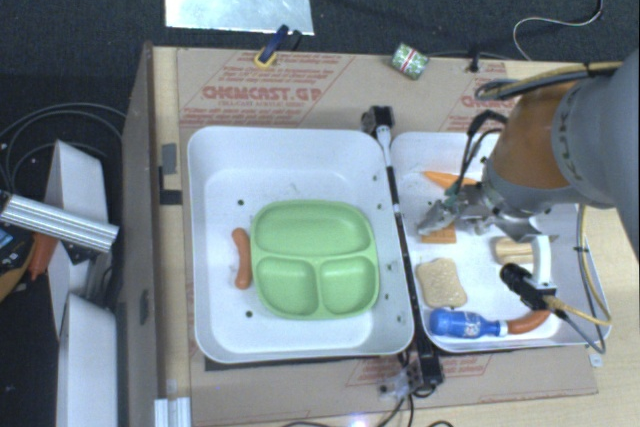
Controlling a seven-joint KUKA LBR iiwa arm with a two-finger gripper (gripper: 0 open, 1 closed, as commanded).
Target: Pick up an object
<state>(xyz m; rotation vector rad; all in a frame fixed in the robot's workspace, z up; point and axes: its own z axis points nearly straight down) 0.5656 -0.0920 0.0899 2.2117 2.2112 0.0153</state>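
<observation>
1. Found end effector (445, 213) low inside right bin (478, 300), arm entering from the right, tip close to the bin's left wall. Cannot tell how wide or narrow it stands: too small and blurred at the tip. Saw nothing clearly gripped.
2. Marked orange slab (437, 236) as likely target. Lying flat just under the tip. Touching or just short of it, cannot tell which.
3. Logged rest of right bin: carrot (440, 180) just beyond the tip toward the far wall; tan block (510, 249) beside the wrist; cracker (441, 282) nearer the front, close to the slab; blue bottle (462, 323) and sausage (530, 322) end to end along the front wall.
4. Logged left bin (220, 185): green plate (316, 255) in the middle, second sausage (241, 258) beside its left edge. Well apart from the arm, so judged not in play. Both bins side by side on cardboard-covered surface (300, 95).
5. Judged posture as a top-down approach, chosen because the slab lies flat with bare bin floor round most of it and no neighbour touching.
6. Judged task as in the grasp step, not yet a lift: slab resting on the bin floor.
7. Flagged risks: thin flat slab offers little edge to pinch, so likely to slip; left wall close by may block a clean closing; carrot and cracker near enough to be nudged.
</observation>
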